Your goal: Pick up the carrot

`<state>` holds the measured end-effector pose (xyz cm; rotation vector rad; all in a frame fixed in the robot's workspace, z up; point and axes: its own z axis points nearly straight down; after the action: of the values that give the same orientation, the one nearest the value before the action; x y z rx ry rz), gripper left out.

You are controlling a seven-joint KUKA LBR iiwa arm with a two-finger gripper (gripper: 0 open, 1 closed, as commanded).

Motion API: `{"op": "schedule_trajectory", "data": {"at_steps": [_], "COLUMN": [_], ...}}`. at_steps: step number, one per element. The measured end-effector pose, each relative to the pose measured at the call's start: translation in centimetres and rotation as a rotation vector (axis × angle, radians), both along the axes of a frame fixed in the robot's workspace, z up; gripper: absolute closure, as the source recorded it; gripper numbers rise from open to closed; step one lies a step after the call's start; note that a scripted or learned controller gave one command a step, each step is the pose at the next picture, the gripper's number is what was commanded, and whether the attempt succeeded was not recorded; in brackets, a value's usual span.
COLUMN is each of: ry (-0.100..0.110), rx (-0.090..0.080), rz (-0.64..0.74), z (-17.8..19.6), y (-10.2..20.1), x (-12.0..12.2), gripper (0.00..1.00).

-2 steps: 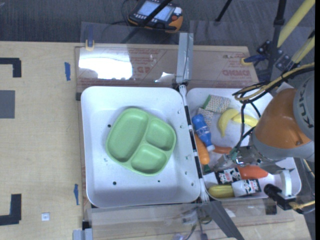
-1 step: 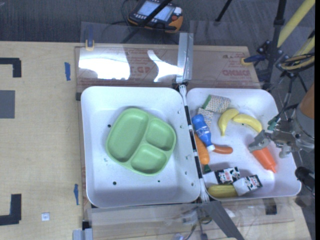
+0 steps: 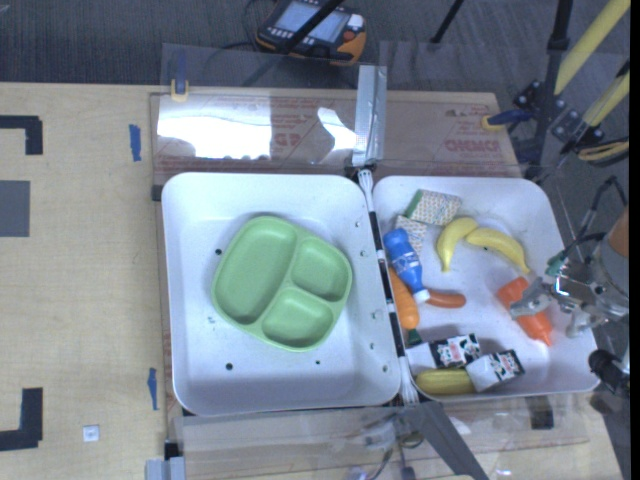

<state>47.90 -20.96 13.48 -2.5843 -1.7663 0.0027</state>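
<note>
An orange carrot [image 3: 516, 291] lies slanted in the right part of the right bin [image 3: 545, 203], just below the yellow bananas [image 3: 487, 240]. My gripper [image 3: 562, 296] hangs at the bin's right edge, right over the carrot's middle. A grey part of the gripper crosses the carrot and splits it into an upper piece and a lower piece [image 3: 540, 328]. A second orange, stick-shaped thing [image 3: 405, 306] lies along the bin's left wall, under a blue bottle [image 3: 404, 257].
The right bin also holds a red sausage [image 3: 446, 299], a speckled packet [image 3: 432, 208], two black-and-white cartons [image 3: 456, 351] and a yellow piece [image 3: 443, 381] at the front. In the left bin [image 3: 190, 268] sits a green divided plate [image 3: 282, 281].
</note>
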Motion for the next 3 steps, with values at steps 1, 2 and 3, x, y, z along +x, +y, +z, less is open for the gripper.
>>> {"op": "schedule_trajectory", "data": {"at_steps": [1, 2, 3], "ry": [-0.005, -0.003, -0.009], "rx": [-0.01, -0.011, -0.01], "rz": [-0.082, -0.078, 0.253], "z": [4.2, 5.0, 10.3], "y": [-0.6, -0.6, -0.5], "x": [0.0, 0.1, 2.8], "gripper": [0.0, 1.0, 1.0]}}
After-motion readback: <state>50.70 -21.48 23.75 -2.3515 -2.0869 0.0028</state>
